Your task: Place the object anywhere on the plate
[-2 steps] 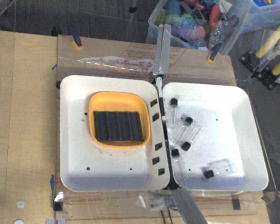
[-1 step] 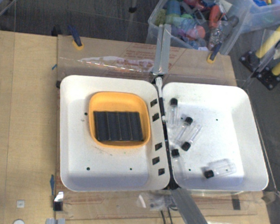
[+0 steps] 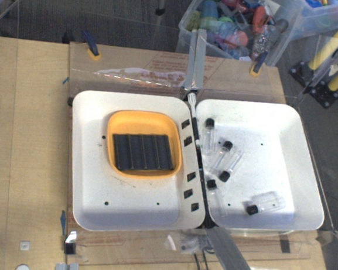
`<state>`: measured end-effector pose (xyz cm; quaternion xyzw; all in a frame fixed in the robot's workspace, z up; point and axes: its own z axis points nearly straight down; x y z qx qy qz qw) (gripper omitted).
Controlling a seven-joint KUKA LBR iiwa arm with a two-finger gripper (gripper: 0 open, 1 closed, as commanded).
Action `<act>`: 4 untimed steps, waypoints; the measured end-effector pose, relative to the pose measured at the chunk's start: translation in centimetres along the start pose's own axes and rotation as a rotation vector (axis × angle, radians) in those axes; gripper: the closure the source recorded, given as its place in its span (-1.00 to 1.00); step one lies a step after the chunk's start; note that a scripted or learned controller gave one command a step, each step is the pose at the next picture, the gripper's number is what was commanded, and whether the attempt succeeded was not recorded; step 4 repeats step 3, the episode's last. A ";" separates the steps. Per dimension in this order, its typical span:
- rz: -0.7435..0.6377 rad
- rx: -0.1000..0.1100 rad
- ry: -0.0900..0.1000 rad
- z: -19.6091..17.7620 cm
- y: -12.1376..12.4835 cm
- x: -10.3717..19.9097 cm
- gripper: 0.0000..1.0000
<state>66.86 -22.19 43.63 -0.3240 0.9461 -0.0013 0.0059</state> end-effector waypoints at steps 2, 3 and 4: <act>-0.663 -0.003 -0.001 0.1 0.0 0.0 1.00; -0.964 -0.005 -0.001 0.1 0.0 0.0 1.00; -0.964 -0.005 -0.001 0.1 0.0 0.0 1.00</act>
